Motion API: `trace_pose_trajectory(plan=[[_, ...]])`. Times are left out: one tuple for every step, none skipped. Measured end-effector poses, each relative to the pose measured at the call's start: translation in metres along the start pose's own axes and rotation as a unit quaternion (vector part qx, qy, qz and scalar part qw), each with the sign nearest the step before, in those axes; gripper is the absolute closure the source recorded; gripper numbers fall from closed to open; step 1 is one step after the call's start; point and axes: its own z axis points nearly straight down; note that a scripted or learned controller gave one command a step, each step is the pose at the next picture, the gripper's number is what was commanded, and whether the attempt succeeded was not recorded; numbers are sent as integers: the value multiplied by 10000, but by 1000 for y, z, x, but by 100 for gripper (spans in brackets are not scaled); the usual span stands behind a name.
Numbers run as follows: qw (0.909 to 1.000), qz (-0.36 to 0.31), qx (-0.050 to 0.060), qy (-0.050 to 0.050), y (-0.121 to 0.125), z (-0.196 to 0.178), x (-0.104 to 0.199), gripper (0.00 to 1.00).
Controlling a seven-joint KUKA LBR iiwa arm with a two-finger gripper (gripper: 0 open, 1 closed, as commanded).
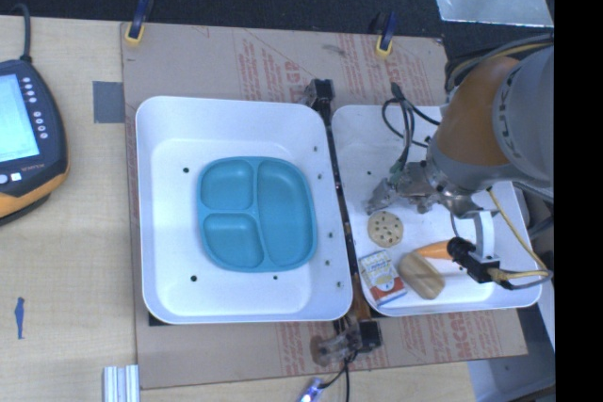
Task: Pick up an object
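Camera view shows the grey arm with an orange band (485, 122) low over the right white bin (363, 132); its gripper (400, 186) is just above a round tan cookie (384, 227), and I cannot tell its state. A small white carton (379, 275), a tan block (421, 277) and an orange piece (435, 250) lie near. A blue divided plate (256, 213) sits in the left white bin (160, 202)

The grey arm (513, 122) comes in from the right and bends downward, its orange band (471, 113) turned toward the camera. Black cables loop beside the wrist. The gripper (391, 188) hangs low at the arm's end, its metal tip pointing left.
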Motion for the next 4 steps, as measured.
trace_pose_trajectory(plan=[[10000, 4, -1, 4, 44, 0, -2, 0], [10000, -5, 10, -1, -14, 0, 0, 0], [10000, -1, 0, 0, 8, 0, 3, 0], [10000, -7, -3, 2, 50, 0, -19, 0]])
